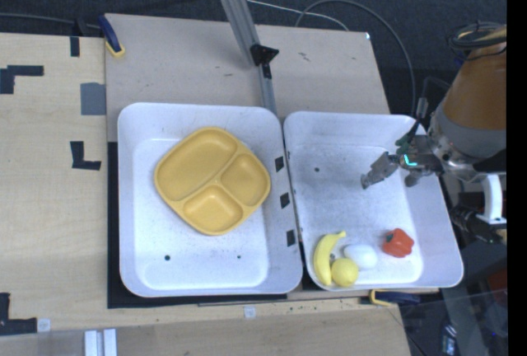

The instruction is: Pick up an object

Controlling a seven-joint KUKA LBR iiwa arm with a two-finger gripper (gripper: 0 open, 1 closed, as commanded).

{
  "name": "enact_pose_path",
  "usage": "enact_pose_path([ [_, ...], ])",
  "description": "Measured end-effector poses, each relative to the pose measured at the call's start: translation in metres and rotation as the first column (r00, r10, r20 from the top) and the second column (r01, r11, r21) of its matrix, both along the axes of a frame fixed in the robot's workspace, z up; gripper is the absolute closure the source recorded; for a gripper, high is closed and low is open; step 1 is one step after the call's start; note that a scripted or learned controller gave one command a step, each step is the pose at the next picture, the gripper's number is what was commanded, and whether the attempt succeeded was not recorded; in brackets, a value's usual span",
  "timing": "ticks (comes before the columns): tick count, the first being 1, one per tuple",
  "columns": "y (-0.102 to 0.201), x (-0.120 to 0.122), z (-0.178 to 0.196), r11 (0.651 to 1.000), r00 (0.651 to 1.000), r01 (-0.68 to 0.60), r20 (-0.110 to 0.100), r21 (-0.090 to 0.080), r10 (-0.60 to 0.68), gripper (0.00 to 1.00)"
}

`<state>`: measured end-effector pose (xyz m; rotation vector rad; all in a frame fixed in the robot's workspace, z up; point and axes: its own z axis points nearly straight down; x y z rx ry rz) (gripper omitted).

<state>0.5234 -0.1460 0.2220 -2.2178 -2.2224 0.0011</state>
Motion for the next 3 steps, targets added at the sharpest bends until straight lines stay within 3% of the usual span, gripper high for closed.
enact_pose_path([
  [3, 0.011, -0.001, -0.133, 1.000, 1.000, 0.001, 0.001, -0.002, -0.001, 0.00],
])
